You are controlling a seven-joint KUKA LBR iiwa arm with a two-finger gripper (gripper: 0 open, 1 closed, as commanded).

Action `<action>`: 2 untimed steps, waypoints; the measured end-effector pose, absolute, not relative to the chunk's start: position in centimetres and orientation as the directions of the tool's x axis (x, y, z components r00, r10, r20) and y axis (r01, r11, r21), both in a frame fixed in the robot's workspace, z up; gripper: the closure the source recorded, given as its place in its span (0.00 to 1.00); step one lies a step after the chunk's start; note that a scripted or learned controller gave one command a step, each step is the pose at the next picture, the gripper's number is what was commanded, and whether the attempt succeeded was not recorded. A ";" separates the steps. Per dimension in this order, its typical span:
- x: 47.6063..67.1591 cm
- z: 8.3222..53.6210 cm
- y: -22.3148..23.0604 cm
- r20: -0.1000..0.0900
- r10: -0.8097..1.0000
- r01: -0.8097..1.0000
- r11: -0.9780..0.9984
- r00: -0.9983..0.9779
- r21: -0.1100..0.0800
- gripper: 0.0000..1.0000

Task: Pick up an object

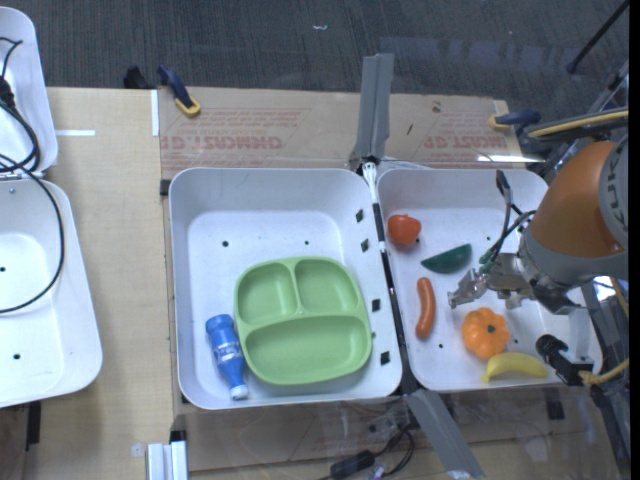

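hovering open pincer [468,293] just above-left of the orange pumpkin [485,332], apart

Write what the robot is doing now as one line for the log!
gripper over right bin | between sausage and pumpkin | holding nothing | left bin: green plate, blue bottle
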State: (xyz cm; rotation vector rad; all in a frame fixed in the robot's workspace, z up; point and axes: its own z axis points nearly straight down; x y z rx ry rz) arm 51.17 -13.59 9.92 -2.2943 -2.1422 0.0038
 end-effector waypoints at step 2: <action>47.7 9.9 -14.5 0.001 1.000 1.000 0.013 -0.013 -0.004 1.00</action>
